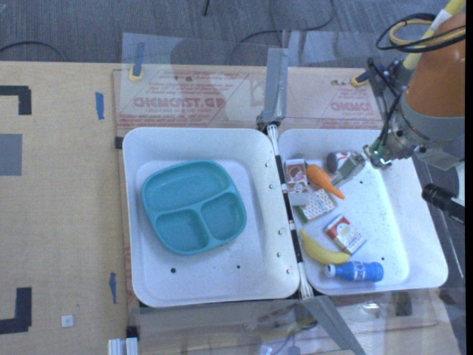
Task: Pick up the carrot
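The orange carrot lies slanted in the upper left part of the right bin, partly resting on a small carton. My gripper hangs low just to the right of the carrot's thick end, close to it, reaching in from the grey and orange arm at the upper right. Nothing shows as held in it.
The right bin also holds a checked packet, a red and white box, a banana, a blue bottle and a small dark object. A teal divided plate lies in the left bin.
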Motion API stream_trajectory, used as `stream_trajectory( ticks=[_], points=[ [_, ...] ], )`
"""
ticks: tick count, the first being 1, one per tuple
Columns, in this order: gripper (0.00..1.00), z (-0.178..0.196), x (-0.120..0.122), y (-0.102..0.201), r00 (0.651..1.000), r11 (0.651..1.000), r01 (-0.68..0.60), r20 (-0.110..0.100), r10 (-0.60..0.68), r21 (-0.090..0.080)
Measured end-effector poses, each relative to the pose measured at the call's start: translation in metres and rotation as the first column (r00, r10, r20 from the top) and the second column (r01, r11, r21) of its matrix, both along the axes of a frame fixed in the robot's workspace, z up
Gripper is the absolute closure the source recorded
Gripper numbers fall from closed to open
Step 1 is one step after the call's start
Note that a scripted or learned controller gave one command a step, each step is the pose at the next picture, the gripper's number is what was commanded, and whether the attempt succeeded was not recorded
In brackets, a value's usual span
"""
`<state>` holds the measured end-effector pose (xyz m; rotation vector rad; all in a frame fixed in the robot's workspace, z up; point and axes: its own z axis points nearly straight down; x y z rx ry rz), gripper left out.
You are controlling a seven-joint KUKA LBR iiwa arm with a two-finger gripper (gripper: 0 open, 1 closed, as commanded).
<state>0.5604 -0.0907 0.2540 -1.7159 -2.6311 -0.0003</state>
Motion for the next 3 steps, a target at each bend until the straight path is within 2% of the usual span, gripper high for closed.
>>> stream_trajectory(
  ticks=[1,2,3],
  points=[
    [0.0,-0.144,0.033,-0.013,0.99,0.99,-0.138,0.001,0.138,0.0],
    [1.0,-0.134,0.034,-0.016,0.991,0.991,-0.131,0.004,0.131,-0.001],
    [1.0,-0.069,0.013,0.07,0.995,0.995,-0.1,0.004,0.1,-0.001]
  ],
)
